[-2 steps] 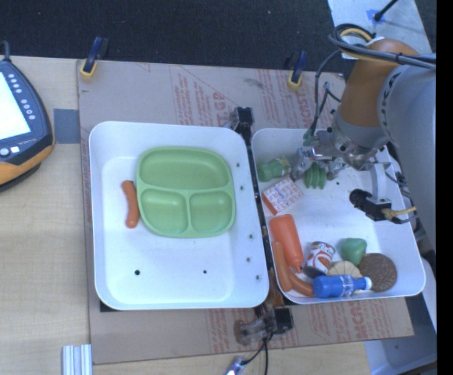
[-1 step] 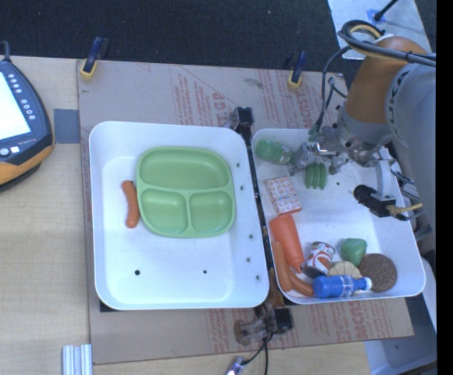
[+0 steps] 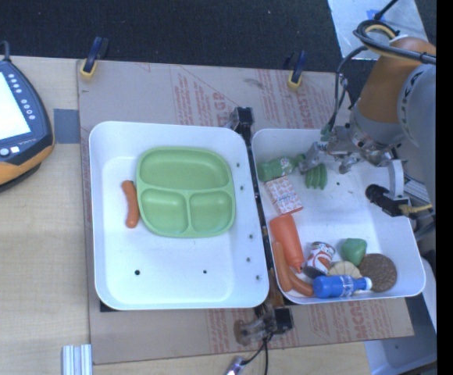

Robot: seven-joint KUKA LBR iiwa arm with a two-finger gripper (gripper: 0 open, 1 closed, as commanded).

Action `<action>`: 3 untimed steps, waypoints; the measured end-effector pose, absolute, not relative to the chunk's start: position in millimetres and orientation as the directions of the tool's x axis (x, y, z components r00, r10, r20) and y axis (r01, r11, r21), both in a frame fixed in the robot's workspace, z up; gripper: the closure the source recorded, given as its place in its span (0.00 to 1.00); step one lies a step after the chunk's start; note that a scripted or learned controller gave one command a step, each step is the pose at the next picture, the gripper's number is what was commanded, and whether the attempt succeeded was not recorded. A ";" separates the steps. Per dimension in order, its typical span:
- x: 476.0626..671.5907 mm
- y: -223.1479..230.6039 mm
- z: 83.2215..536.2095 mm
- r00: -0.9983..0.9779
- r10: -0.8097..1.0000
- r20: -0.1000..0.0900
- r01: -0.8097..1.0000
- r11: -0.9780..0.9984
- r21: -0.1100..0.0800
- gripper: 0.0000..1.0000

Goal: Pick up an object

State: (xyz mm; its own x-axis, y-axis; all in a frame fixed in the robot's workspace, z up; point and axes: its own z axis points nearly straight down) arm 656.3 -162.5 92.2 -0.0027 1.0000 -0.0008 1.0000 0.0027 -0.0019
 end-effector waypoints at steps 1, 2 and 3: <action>649.6 -96.8 91.8 -0.006 1.000 -0.001 1.000 0.006 -0.005 0.00; 647.5 -144.4 92.0 -0.002 1.000 -0.001 1.000 0.002 -0.002 0.00; 647.7 -145.1 102.4 -0.004 1.000 -0.001 1.000 0.004 -0.003 1.00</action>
